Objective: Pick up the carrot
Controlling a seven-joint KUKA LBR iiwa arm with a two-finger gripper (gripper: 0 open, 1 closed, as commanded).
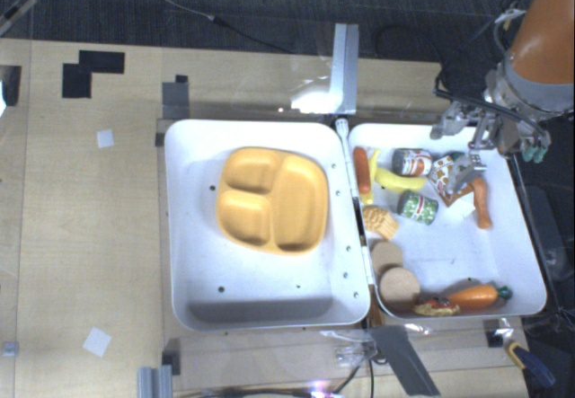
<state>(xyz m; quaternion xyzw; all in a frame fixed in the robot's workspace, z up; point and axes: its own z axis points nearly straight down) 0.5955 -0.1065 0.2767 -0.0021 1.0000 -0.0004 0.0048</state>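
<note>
One carrot, toy, orange with a green top, lies along the near edge of the right bin, just beside a round biscuit-like piece. Likely light, rigid, smooth plastic; best gripped across mid-body. Pincer hovers well apart; its state I cannot tell.

Tray in left bin (carrot in right bin).
</note>
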